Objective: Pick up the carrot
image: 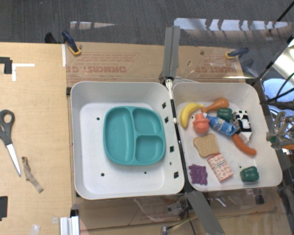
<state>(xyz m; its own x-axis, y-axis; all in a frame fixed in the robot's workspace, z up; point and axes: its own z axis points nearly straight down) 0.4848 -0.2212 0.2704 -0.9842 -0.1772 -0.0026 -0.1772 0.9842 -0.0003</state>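
Teal divided plate (134,135) sits alone in your left bin (83,146), scissors (6,136) lie out on the wooden bench beside it. Your right bin (255,98) holds a banana (187,113), slice of bread (207,145), purple grapes (198,174), pink carton (220,167), blue bottle (222,126), then the orange carrot (243,145) lying tilted near the right wall, a green pepper (249,174) below it. Gripper (280,133) hangs just outside that bin's right edge, apart from the carrot; you can't tell its fingers' state.
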